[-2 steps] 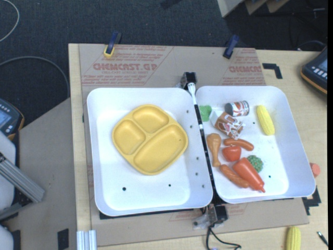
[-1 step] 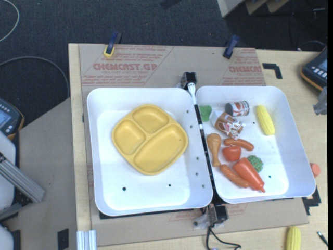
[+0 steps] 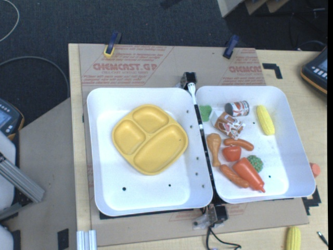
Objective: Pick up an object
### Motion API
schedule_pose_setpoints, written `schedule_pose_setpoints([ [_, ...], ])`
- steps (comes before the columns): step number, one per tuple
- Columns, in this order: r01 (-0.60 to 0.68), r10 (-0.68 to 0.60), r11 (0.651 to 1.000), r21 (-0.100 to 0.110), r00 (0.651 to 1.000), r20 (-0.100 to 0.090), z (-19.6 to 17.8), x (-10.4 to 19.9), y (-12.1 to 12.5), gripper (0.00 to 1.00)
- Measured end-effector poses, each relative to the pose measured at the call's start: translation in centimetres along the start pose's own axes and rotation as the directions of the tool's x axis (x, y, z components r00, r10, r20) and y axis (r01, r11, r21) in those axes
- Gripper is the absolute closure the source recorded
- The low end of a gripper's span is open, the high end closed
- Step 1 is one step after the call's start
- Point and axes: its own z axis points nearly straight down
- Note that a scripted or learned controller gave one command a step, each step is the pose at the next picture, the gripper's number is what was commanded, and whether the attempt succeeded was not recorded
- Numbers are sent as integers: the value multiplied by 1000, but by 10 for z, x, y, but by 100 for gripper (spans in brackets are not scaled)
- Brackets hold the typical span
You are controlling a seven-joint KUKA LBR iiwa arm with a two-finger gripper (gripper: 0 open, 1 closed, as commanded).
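Pincer grip: cannot tell. Carrot [image 3: 250, 174], corn [image 3: 265, 120] in right bin [image 3: 299, 150]; yellow plate [image 3: 150, 138], left bin [image 3: 104, 176].

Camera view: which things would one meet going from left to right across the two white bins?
Yellow divided plate → green piece → drumstick → small can → corn cob. The tomato, carrots, sausage and broccoli lie crowded together, so I leave them out.
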Motion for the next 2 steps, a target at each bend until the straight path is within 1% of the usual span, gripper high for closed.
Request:
schedule_pose_setpoints([
  [1, 4, -4, 1000, 2, 1000, 0, -7, 2, 2, 100],
  [2, 5, -5, 1000, -3, 1000, 3, -18, 1, 3, 100],
])
